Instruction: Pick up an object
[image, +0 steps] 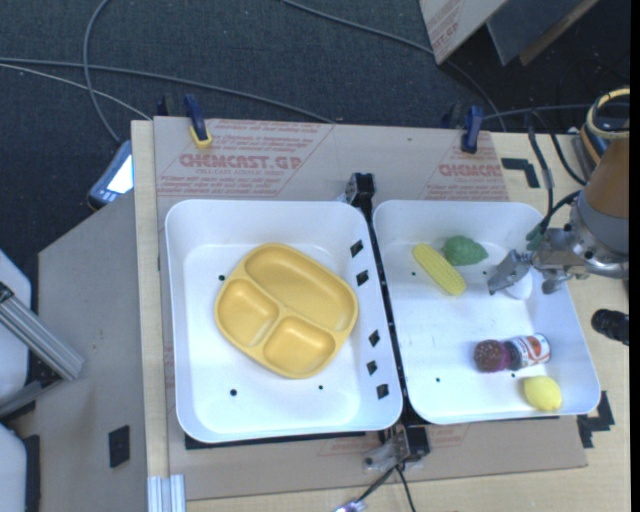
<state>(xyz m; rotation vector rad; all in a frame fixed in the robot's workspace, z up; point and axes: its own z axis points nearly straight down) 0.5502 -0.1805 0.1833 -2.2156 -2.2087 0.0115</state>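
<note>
While the gripper (520, 275) hung over the far right part of the right bin (440, 395), I could not tell its opening from this angle. Nothing was visibly held. Nearest candidates: corn cob (439, 269), yellow, lying diagonally just left of the gripper, and a green lumpy item (464, 249) touching the cob's far end. Well nearer the camera side sat a dark red round object (490, 355) against a small can (530, 350) with red-white label, and a lemon (543, 393) at the near right corner. Left bin (190, 390) carried a yellow sectioned plate (287, 309).
</note>
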